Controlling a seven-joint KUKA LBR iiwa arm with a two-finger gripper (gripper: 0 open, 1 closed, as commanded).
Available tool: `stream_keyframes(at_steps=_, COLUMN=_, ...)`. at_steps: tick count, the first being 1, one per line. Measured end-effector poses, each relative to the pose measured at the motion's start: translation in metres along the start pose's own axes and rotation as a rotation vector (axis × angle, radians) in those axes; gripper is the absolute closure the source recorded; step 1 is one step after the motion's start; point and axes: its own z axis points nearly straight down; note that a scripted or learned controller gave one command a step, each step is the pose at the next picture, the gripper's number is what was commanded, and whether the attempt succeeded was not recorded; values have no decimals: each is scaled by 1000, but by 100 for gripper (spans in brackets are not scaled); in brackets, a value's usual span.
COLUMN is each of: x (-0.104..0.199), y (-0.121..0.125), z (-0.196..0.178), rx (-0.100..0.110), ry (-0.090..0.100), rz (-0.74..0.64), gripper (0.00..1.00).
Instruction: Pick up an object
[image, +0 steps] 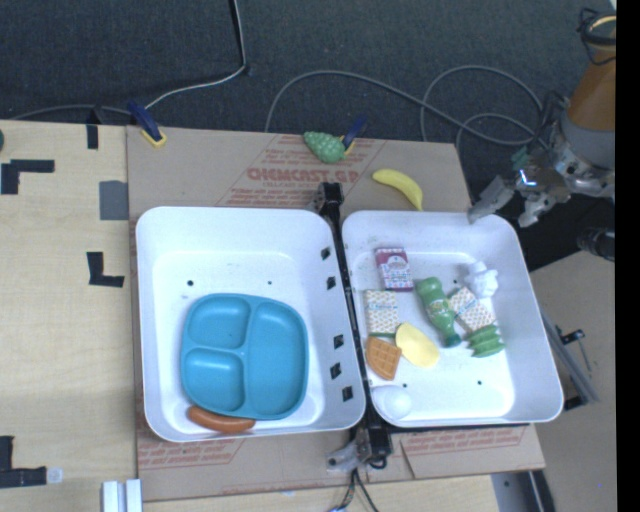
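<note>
My gripper (508, 206) hangs open above the far right corner of the right bin (530, 395), with nothing between its fingers. Below and left of it, the bin holds several small items: a red and white carton (393, 268), a green bottle (437, 308), a yellow lemon-shaped piece (417, 345), a waffle (383, 357), a checkered packet (381, 311), a second packet (473, 309), a white crumpled piece (483, 280) and a small green piece (487, 344).
The left bin (160, 250) holds a blue divided plate (243, 355) and a sausage (220, 420) at its near edge. A banana (397, 185) and a green toy (325, 146) lie on the cardboard behind the bins. Cables run across the dark floor beyond.
</note>
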Motion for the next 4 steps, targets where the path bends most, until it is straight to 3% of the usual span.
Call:
stream_keyframes(at_steps=1, x=56, y=-65, z=121, rx=3, ry=2, rz=0, gripper=0)
stream_keyframes(at_steps=2, x=59, y=-69, z=154, rx=-16, ry=-10, rz=2, gripper=0)
stream_keyframes(at_steps=3, x=101, y=-15, z=160, rx=-5, ry=0, rz=-2, gripper=0)
stream_keyframes(at_steps=4, x=100, y=-53, z=159, rx=-5, ry=-2, rz=-1, gripper=0)
